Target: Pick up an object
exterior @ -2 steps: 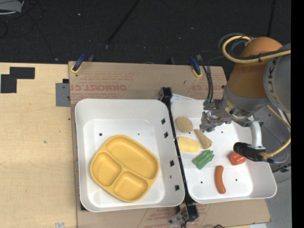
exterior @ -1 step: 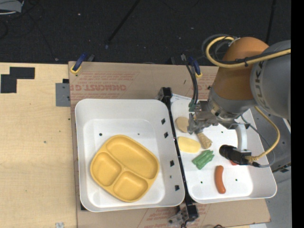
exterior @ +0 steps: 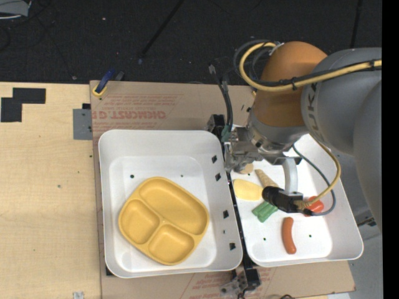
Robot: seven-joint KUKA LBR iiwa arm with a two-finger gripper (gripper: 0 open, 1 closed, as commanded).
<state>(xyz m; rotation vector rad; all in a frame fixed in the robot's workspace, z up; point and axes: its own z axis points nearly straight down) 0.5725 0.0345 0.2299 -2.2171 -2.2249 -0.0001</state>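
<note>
You have a smooth yellow three-compartment tray (exterior: 163, 220) lying in the left bin (exterior: 156, 143). In the right bin (exterior: 349, 245), a glossy sausage (exterior: 288, 235) lies near the front edge (well apart from the gripper (exterior: 240, 157) at the back-left corner), beside a ridged green piece (exterior: 264, 212) and a pale yellow slab (exterior: 247, 190).

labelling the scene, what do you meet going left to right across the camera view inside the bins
yellow divided tray in the left bin → pale yellow piece → green piece → sausage → small orange-red piece, all four in the right bin
</note>
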